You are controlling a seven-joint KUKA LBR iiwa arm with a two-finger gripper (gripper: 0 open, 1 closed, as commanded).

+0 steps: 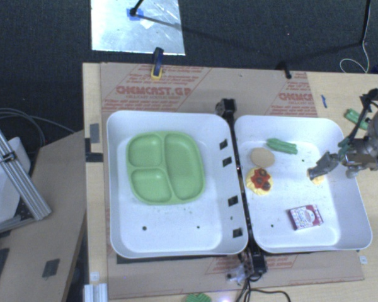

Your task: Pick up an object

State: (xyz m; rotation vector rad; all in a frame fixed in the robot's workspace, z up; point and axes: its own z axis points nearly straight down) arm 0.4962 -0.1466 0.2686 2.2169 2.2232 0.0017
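1. Camera view, looking down at a slant on two shallow white plastic bins side by side on a cardboard-covered bench.
2. The left bin (120,231) holds a pale green plastic divided plate (166,167) with three compartments, lying flat a little toward 11 o'clock of the bin's middle.
3. The right bin (346,231) holds several small things.
4. A green bean-shaped toy (282,146) lies toward 12 o'clock in that bin.
5. A tan round disc like a biscuit (262,157) lies at about 10 o'clock, just beside the bean toy.
6. A yellow flat toy with red and dark spots, like a small pizza slice (259,181), lies at 9 o'clock, touching or almost touching the disc's lower edge.
7. A small dark red packet with white print (305,217) lies flat toward 6 o'clock, well apart from the others.
8. A small yellow piece (317,179) lies at about 3 o'clock, right beneath the tool's tip.
9. The grey arm's two-finger gripper (320,167) reaches in from 3 o'clock, its tip low over the right bin, just above the yellow piece.
10. How far the gripper is open, and whether it has hold of anything, cannot be told.
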